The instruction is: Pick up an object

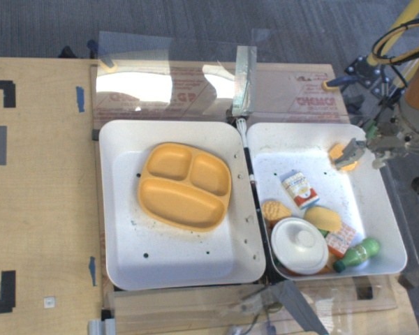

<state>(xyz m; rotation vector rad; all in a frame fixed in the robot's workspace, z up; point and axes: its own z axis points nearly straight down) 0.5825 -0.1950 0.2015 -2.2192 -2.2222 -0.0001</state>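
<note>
Two shallow white bins sat side by side: the left bin (119, 208) held one orange three-compartment tray (185, 185); the right bin (387, 222) held one white bowl (299, 243), one yellow lemon-like piece (323, 219), one brown pastry-like piece (274, 211), one green bottle (357, 253), one small white-and-red carton (299, 188) and one red-and-white packet (341, 239), all clustered toward the near edge. The single gripper (359, 153) hung over the far right corner, a small orange piece (338, 151) at its tip; finger spread and any grasp could not be told

two white bins (115, 208), one orange tray (185, 185)
</note>
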